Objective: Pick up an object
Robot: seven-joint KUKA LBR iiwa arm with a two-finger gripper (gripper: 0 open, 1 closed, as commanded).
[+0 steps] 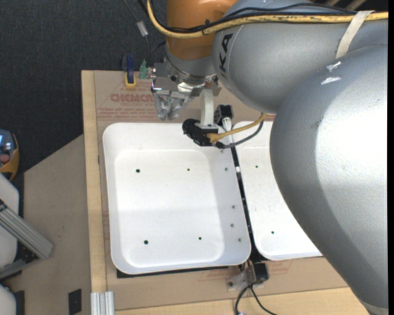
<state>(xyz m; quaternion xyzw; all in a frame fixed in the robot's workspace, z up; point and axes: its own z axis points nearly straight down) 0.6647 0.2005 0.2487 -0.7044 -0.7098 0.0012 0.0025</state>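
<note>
Viewing from the bottom of the frame upward, I first note a small black connector (257, 271) and its lead at the lower edge of the bench, just below the seam where the two bins meet. Above it, the left bin (114, 203) occupies the centre-left; its white floor bears a few small dark dots, which I judge to be marks or holes, not anything graspable. The right bin (277, 240) lies touching it on the right and is largely covered by the grey arm (332, 154), so the object to be picked is, in my judgement, hidden under that arm if it lies in that bin. I cannot give its place, its heading or its long axis. Further up, a black fitting with a yellow cable (200, 131) hangs over the far rim between the bins. The gripper (167, 106) sits at upper centre beneath the orange band (191, 18), over the cardboard sheet (98, 98) just beyond the left bin's far rim, probably parked outside the bins so the camera can survey them. Whether its jaws are wide or narrow I cannot tell, and I see nothing gripped. Farthest, at upper left, a small blue and yellow item (129, 71) stands on the cardboard's edge.
</note>
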